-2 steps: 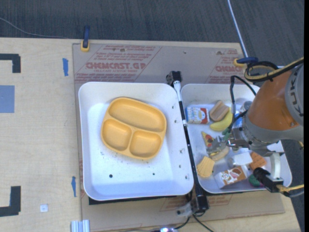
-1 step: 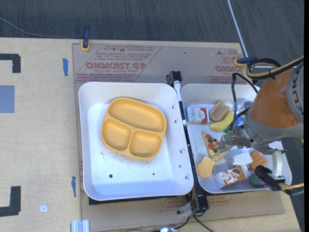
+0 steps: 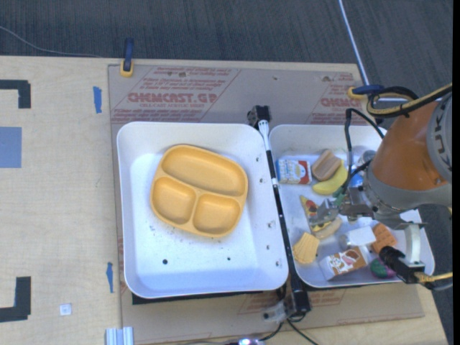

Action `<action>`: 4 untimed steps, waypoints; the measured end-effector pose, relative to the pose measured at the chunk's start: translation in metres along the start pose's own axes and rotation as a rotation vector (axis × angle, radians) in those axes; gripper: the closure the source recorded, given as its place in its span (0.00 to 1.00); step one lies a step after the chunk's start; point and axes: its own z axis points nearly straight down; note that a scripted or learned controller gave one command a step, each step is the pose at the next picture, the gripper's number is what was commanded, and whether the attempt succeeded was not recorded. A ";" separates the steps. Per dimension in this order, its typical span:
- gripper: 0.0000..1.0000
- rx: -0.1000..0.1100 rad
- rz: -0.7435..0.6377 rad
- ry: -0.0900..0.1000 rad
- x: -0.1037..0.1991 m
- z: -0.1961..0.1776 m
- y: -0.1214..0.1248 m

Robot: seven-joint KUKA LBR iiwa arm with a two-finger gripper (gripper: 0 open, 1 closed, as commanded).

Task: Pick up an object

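Observation:
The right bin (image 3: 287, 214) holds several toy foods. There is a white packet (image 3: 291, 169), a brown bun (image 3: 327, 165), a yellow banana (image 3: 330, 186), a pizza slice (image 3: 310, 208), a yellow waffle piece (image 3: 305, 248), a small brown carton (image 3: 343, 261) and an orange piece (image 3: 384, 236). My gripper (image 3: 330, 213) is low inside this bin, just right of the pizza slice and below the banana. A pale flat item (image 3: 325, 228) lies right under it. The wrist hides whatever is directly beneath the gripper.
The left bin (image 3: 136, 214) holds a yellow three-compartment plate (image 3: 199, 190). The arm's orange band (image 3: 406, 157) hangs over the right bin's right side, with cables trailing there. A raised divider (image 3: 273, 192) runs between the bins.

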 end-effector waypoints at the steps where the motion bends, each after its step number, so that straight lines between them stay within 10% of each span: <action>1: 1.00 -0.004 0.000 -0.001 0.000 -0.010 0.001; 2: 0.00 -0.003 0.000 -0.001 0.000 -0.010 0.001; 3: 0.00 0.002 -0.001 0.001 -0.003 0.035 -0.015; 4: 1.00 -0.001 0.000 -0.001 -0.004 0.025 -0.014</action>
